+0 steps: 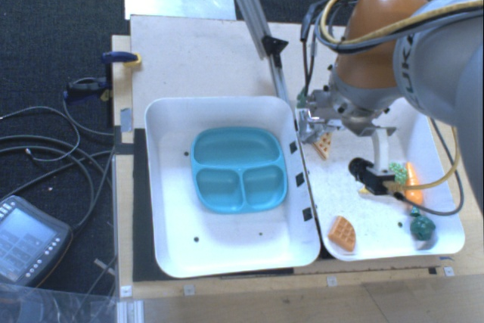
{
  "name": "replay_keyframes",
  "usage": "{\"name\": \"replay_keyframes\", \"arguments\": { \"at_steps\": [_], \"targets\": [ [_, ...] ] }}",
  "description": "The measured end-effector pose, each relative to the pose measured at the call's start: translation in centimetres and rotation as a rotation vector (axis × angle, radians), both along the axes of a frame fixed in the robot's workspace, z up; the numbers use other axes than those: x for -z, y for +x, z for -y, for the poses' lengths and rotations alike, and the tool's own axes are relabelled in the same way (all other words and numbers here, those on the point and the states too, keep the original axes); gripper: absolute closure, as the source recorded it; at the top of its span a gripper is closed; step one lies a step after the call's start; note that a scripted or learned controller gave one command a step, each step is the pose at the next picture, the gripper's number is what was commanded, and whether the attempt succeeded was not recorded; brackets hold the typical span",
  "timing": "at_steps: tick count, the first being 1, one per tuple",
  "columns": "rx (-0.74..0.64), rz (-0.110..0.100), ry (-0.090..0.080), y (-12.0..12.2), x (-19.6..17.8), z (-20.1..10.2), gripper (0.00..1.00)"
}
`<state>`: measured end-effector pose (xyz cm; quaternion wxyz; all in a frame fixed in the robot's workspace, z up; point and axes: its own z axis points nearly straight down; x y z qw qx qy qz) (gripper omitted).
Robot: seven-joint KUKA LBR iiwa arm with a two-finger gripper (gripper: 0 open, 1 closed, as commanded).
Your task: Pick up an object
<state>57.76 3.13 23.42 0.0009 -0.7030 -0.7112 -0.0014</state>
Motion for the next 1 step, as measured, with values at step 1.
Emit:
{"name": "replay_keyframes", "arguments": {
  "at_steps": [1],
  "targets": [
    [0.000,-0.002,0.000,-2.83,-0.64,-4.13,1.00]
  ]
}}
